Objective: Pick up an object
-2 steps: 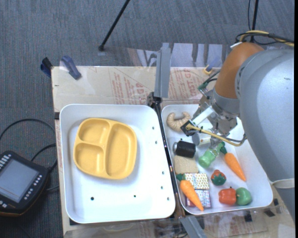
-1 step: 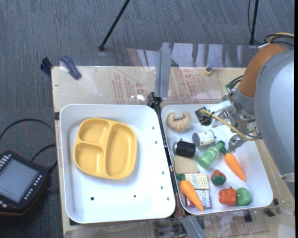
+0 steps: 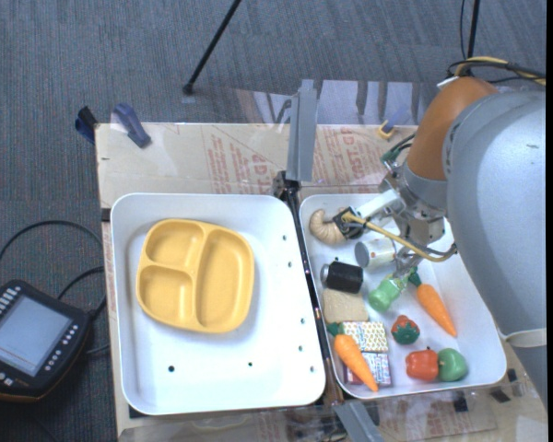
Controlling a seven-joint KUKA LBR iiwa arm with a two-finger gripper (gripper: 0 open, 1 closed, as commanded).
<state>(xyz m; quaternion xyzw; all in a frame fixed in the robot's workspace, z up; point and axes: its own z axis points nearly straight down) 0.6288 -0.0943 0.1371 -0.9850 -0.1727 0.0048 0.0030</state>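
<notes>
Orange carrot (tip lower-right), diagonal

I see a divided plate in the left bin; toy foods crowd the right bin beside it.

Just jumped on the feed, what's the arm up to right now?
The KUKA arm reaches in over the right bin, its gripper low over the clutter near a green bottle and a small silver can. Nothing is visibly lifted yet. The toys lie in that bin: two carrots, a croissant, a black cylinder, a red pepper and a green one. The left bin holds a yellow divided plate.
</notes>
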